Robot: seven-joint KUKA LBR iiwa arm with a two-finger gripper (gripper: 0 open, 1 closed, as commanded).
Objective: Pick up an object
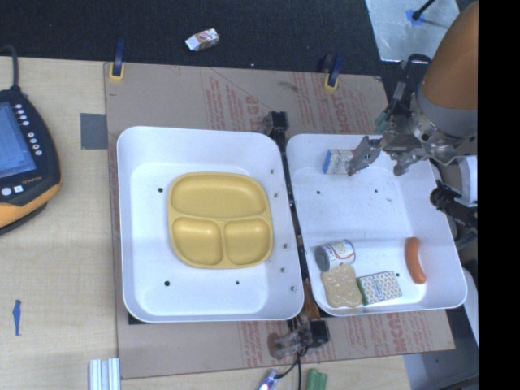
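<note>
My gripper (382, 162) hangs over the far end of the right bin (370, 205), open, with nothing between its fingers. Its left fingertip (360, 158) is just right of a small blue and white box (334, 162) lying by the bin's far wall. At the near end of this bin lie a small can on its side (335, 254), a tan cracker-like piece (341, 287), a green patterned packet (379, 288) and an orange sausage (415, 260).
The left bin (146, 218) holds a yellow divided plate (219, 219). A handheld pendant (20, 161) lies on the bench at the far left. A small wrapped item (202, 40) lies on the dark floor beyond the bench.
</note>
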